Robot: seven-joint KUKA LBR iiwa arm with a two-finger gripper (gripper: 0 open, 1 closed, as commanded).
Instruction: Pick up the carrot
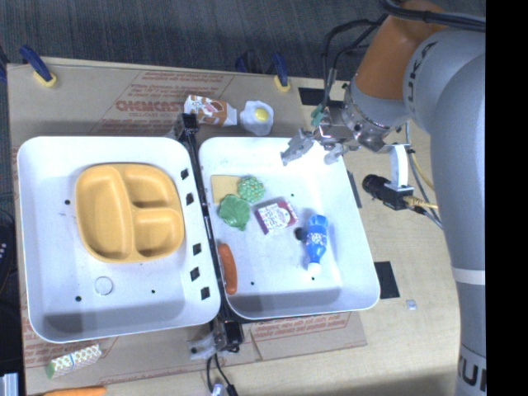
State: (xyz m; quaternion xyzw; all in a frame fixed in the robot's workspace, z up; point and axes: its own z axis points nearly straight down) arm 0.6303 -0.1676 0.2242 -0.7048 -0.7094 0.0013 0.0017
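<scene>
1. Orange carrot [228, 268] lies lengthwise in the right bin [351, 221], against its left wall, towards the near corner.
2. End effector [312, 147] hangs over that bin's far edge, well apart from the carrot; fingers look spread wide, nothing between them.
3. Green items [239, 202], a red packet [275, 215] and a blue bottle [313, 239] sit mid-bin.
4. Judgement: cross above the clutter, descend straddling the carrot across its width, and mind the wall, which crowds one finger.

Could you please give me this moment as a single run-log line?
phase: approach | gripper: above right bin's far edge, holding nothing | carrot: lying by right bin's left wall, untouched
</scene>
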